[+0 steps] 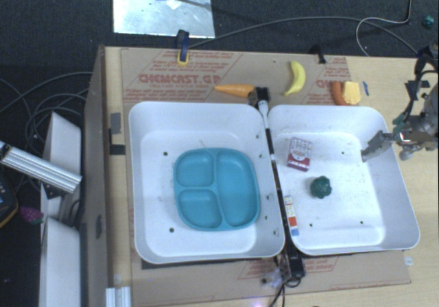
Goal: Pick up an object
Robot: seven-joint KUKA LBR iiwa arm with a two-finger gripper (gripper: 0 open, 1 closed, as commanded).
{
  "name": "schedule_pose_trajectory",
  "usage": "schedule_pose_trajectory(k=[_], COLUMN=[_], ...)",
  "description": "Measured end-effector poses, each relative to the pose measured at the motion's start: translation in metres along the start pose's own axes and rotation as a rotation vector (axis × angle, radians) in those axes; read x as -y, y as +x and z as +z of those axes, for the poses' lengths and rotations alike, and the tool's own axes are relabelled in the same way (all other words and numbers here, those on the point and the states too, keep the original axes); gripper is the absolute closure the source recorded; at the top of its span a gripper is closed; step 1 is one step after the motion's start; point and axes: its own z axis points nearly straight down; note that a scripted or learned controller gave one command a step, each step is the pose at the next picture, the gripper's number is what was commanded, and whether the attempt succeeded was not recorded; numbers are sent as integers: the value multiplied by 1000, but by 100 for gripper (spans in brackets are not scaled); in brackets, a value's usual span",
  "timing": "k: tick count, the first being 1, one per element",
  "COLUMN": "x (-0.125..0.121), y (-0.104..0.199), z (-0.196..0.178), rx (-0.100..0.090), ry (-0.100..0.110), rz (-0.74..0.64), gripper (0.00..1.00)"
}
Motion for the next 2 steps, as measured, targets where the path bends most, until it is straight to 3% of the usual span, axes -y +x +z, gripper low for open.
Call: schedule_pose_trajectory(k=[1,2], x=[-19,-21], y=[34,53], z=[102,185], rx=[-1,0], ry=[3,0], rz=[0,1], gripper=[0,0])
